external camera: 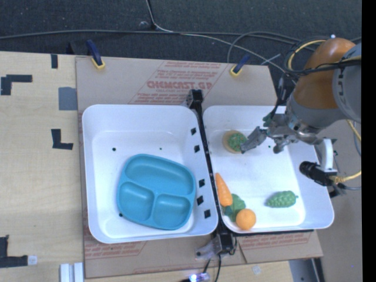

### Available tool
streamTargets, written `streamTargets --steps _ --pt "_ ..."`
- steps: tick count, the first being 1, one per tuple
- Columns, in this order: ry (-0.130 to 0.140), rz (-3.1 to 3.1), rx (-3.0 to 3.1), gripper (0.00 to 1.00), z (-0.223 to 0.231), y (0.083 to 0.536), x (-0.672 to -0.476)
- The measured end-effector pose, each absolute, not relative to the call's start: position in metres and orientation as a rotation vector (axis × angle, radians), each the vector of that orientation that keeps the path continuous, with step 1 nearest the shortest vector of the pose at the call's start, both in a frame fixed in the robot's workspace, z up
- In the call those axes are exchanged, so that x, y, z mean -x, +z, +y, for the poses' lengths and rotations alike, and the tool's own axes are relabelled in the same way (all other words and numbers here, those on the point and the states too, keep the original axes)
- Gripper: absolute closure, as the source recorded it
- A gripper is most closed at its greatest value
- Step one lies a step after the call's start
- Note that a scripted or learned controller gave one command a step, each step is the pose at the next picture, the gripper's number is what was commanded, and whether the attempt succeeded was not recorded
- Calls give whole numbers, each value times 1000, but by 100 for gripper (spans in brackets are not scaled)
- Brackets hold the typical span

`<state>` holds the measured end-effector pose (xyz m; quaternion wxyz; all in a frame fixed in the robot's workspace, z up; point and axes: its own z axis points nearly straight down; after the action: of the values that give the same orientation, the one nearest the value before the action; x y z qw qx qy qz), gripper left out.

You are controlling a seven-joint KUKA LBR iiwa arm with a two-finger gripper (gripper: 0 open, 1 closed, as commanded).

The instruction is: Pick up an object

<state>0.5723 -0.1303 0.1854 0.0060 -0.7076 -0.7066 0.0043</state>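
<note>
In the right bin lie a small round tan piece with a green top, a carrot with green leaves, an orange ball and a bumpy green fruit. My gripper hangs over the bin's far half, just right of the tan and green piece. Its two dark fingers stand spread apart with nothing between them. The gripper is open.
The left bin holds a blue divided tray. A black divider runs between the bins. Cables hang around the arm at the right, and clamps pin the cardboard sheet at the back.
</note>
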Motion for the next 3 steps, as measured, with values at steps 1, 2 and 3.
streamTargets --steps 1,2,3 --pt "1 -2222 2219 0 -130 192 -575" --pt "9 -2218 2216 0 -129 129 -567" --pt "2 -2225 2221 0 -129 83 -567"
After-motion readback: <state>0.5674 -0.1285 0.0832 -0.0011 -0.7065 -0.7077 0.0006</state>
